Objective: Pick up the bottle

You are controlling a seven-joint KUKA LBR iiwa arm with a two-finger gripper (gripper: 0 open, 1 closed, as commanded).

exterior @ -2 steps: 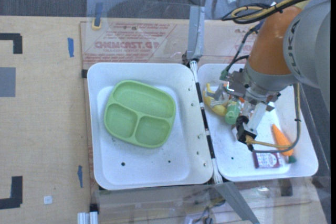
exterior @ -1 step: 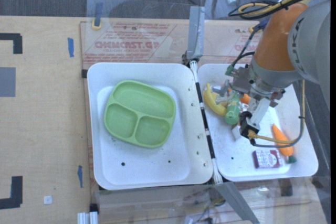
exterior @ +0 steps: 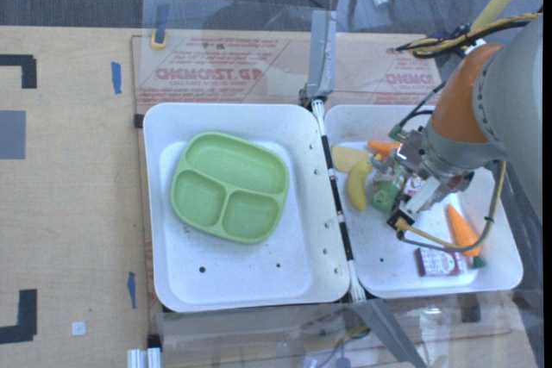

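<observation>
Red packet (exterior: 438, 263) (front edge); hand (exterior: 398, 194) over green bottle (exterior: 383, 196).

grey arm (exterior: 509, 90) reaching down, wrist bent

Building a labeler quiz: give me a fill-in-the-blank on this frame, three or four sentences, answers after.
1. The green divided plate lies in the ____ bin.
2. The plate has ____ compartments.
3. The tool is low over the ____ bin, next to the banana.
4. The vegetable near that bin's right wall is a ____, beside the arm.

Missing words: left; three; right; carrot
</observation>
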